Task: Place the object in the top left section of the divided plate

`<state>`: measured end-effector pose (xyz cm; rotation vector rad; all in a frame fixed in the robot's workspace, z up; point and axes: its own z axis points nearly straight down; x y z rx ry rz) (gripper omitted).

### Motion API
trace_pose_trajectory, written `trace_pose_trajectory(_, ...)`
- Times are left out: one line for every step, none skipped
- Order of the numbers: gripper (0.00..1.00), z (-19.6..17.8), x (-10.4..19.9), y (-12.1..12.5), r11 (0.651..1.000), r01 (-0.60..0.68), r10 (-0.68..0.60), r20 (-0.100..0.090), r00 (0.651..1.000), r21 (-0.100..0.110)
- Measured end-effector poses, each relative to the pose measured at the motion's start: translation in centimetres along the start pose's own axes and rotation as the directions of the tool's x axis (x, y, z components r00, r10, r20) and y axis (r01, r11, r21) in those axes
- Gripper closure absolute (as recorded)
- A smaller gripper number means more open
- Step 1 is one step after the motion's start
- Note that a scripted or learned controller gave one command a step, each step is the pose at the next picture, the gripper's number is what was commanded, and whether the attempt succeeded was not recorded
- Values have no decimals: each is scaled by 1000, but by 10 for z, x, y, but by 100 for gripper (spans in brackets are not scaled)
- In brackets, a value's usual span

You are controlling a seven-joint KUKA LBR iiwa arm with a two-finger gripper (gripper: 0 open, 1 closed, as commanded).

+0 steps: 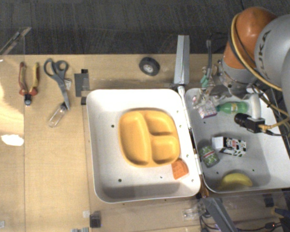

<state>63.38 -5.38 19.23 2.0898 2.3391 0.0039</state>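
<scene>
The arm (pixel 272 36) reaches in over the far end of the right bin (pixel 281 178), and its jaws hang low above that bin's far left corner, around a small clear packet (pixel 206 107). Whether the jaws are spread or pressed together I cannot tell; cables and the wrist crowd them, and nothing is plainly seen between them.

Just beside the jaws, toward the bin's middle, lies a green bottle (pixel 231 107) on its side. Nearer the camera from the jaws sits a black-and-white carton (pixel 233 146), with a small white block (pixel 217 142) touching its left end. Further that way, by the bin's left wall, is a dark green pouch (pixel 209 155), and at the near end a banana (pixel 235 180).

The plate (pixel 148 136), yellow and divided into three, lies well to the left of the jaws, in the middle of the left bin (pixel 107 179). Its top left section holds nothing. An orange block (pixel 179 170) rests just off the plate's near right corner, on the bin floor.

On the tabletop (pixel 41 183), far left of the jaws, lie scissors (pixel 59 76) and pliers (pixel 27 81); a tape roll (pixel 149 65) sits beyond the left bin.
</scene>
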Motion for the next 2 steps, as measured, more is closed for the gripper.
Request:
trace_pose_trajectory(100,-5,70,-4,995,101,-101,-2,995,0)
trace_pose_trajectory(0,-5,69,-4,995,101,-101,-2,995,0)
